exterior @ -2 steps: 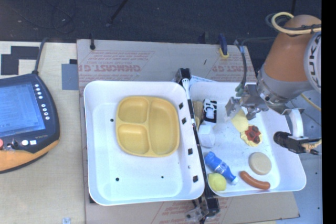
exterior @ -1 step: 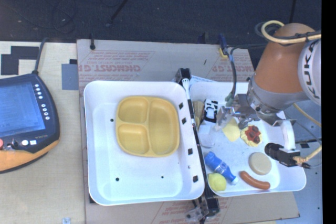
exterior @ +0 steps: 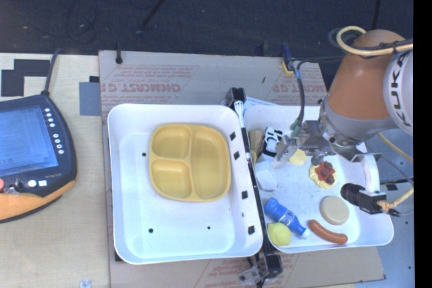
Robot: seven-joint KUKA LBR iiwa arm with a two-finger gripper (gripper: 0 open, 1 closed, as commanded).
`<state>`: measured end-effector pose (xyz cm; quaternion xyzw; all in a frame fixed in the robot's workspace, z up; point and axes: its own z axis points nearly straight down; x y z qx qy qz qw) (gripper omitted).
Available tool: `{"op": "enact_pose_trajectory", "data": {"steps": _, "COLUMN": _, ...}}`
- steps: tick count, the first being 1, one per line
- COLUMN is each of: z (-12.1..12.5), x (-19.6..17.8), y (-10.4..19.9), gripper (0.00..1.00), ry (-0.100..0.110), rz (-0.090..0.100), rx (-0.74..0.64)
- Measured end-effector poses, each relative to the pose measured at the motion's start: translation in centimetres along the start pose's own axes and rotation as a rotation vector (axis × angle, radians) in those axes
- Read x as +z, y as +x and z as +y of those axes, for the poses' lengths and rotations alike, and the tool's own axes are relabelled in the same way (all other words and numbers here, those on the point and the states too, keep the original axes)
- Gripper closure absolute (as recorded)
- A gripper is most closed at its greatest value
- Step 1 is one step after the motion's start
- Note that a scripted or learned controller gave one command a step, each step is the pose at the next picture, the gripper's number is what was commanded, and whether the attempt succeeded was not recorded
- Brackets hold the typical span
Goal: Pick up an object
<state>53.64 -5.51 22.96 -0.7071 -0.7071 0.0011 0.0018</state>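
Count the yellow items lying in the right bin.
3: a yellow ball at the near edge, a small yellow piece by the gripper, a yellow-and-red toy mid-bin. The arm may hide more.

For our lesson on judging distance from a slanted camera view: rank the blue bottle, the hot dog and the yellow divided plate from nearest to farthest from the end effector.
From the end effector, in the right bin:
1. Blue bottle, below it in the same bin.
2. Hot dog, lower right in that bin.
3. Yellow divided plate, in the left bin.
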Motion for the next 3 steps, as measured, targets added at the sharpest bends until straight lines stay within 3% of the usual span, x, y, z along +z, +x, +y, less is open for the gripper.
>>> {"op": "enact_pose_trajectory", "data": {"steps": 1, "z": -4.9, "x": 13.1, "y": -2.9, "gripper": 0.0, "ry": -0.005, "rz": -0.002, "rx": 0.002}}
{"op": "enact_pose_trajectory", "data": {"steps": 2, "z": 0.0, "x": 14.0, "y": -11.9, "gripper": 0.0, "ry": -0.004, "rz": 0.0, "rx": 0.002}}
{"op": "enact_pose_trajectory", "data": {"steps": 3, "z": 5.9, "x": 14.1, "y": -13.1, "gripper": 0.0, "ry": -0.007, "rz": -0.002, "rx": -0.001}}
